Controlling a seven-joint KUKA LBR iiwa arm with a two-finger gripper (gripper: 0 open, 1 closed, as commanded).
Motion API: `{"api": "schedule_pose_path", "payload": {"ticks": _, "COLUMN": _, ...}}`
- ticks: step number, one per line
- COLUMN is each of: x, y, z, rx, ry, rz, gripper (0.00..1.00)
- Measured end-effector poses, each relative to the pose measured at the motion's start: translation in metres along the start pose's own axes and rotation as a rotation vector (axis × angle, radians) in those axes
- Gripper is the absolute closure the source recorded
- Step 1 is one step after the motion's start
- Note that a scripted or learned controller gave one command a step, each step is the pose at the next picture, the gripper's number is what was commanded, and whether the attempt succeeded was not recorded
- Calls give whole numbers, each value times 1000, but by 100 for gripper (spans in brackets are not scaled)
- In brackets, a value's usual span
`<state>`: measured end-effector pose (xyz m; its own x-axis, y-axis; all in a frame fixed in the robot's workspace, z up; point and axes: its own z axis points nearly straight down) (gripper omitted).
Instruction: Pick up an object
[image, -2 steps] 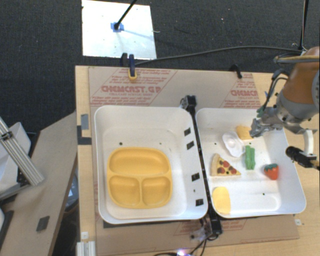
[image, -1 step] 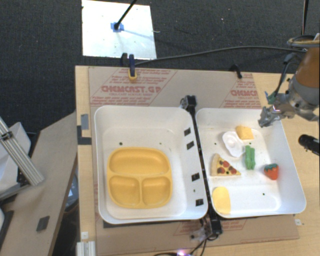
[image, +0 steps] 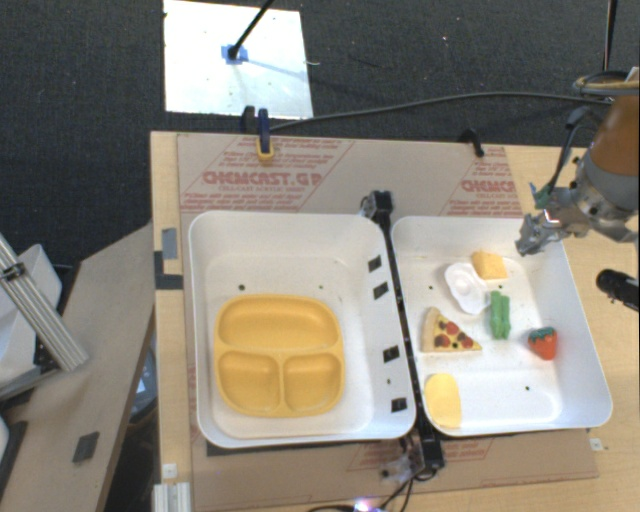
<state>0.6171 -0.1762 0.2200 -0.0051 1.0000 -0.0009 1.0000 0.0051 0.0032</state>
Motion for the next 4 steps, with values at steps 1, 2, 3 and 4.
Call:
{"api": "schedule_pose_path", "payload": {"ticks": 1, "x": 51, "y": 20, "z": 0, "rx": -1, "ry": 1, "rz": -3, "gripper": 100}}
{"api": "schedule_pose_path", "payload": {"ticks": 2, "x": 105, "y": 37, "z": -1, "rx": 0, "ry": 1, "rz": -3, "gripper": 100}}
{"api": "schedule_pose_path", "payload": {"ticks": 3, "x": 166, "y": 42, "z": -11, "rx": 0, "ry": 3, "rz": -6, "gripper": 100}}
{"api": "schedule_pose_path", "payload": {"ticks": 4, "x": 216, "y": 43, "z": -18, "rx": 1, "ry": 2, "rz": -4, "gripper": 100}}
